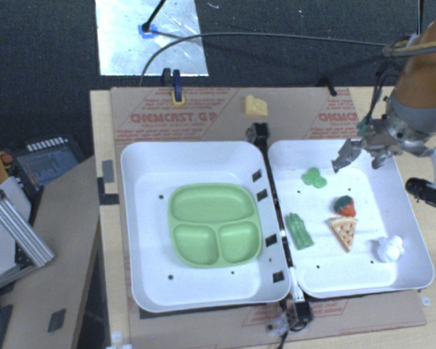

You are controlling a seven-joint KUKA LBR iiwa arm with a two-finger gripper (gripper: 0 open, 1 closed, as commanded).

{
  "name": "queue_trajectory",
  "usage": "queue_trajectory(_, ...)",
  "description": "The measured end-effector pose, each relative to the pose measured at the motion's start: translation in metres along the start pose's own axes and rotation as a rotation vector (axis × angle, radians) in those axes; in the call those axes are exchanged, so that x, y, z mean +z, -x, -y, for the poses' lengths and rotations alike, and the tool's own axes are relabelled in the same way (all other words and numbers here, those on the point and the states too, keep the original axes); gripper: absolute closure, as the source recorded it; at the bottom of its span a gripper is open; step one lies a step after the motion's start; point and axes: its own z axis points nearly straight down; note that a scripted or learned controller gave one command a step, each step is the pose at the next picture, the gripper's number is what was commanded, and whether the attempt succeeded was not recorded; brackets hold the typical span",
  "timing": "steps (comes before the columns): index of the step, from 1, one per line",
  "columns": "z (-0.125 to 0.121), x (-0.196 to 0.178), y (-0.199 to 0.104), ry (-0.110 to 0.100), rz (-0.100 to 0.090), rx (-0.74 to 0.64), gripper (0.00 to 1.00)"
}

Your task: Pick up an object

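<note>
— While the gripper [363,154] hung over the far right part of the right bin [409,269], how were its fingers set?

— Spread apart, one dark tip toward the left and one toward the right, with nothing between them. It was holding no object at all.

— And what lay closest to it?

— The small green piece [314,177], a lumpy, rounded shape, lay just to the left of the left fingertip and slightly nearer the camera. It had no clear long axis, so I judged the approach angle would matter little for that one.

— What else was on offer?

— Further toward the camera sat a red and green item [343,204], round, perhaps a toy strawberry, and touching or almost touching its near side was an orange wedge [344,233] like a pizza slice, its point aimed at the camera. A long green block [300,231] lay near the divider, its length running roughly away from the camera. A white lump [389,249] rested near the bin's right near corner.

— And the other bin?

— The left bin [143,210] held a green sectioned plate [213,225], well apart from the gripper. With a single arm reaching from the right, I judged the rounded green piece the shortest move, down and a little left.
</note>
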Motion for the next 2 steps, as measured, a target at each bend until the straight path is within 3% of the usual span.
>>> queue_trajectory(1,-0.003,-0.007,0.0,0.012,0.002,-0.002,0.0)
queue_trajectory(2,-0.006,0.056,0.001,0.007,0.001,0.0,0.0)
